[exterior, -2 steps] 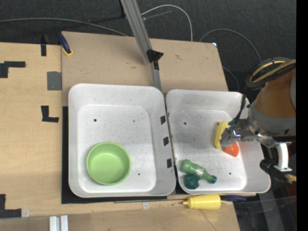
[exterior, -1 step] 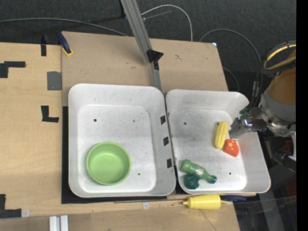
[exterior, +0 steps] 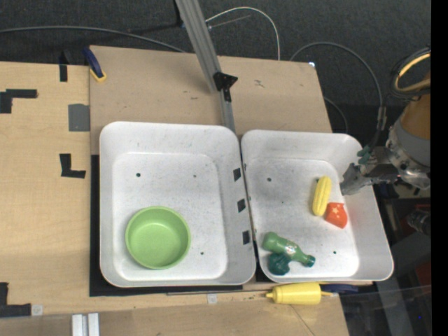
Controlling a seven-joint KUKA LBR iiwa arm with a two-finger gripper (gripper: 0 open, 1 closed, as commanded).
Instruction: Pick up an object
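In the right bin (exterior: pixel 280 152) lie a yellow corn-like piece (exterior: pixel 321 194), a red-orange piece (exterior: pixel 337 215) just below it, and a green bottle-shaped toy (exterior: pixel 285 248) near the front. My gripper (exterior: pixel 354 176) hangs over the right bin's right side, just right of the yellow piece, with nothing seen held. The left bin (exterior: pixel 168 145) holds a green bowl (exterior: pixel 158 237) at its front left.
A yellow bottle (exterior: pixel 296 294) lies on the bench just in front of the right bin. A grey pole (exterior: pixel 203 40) slants down from the top to the gap between the bins. Cables loop behind the bench.
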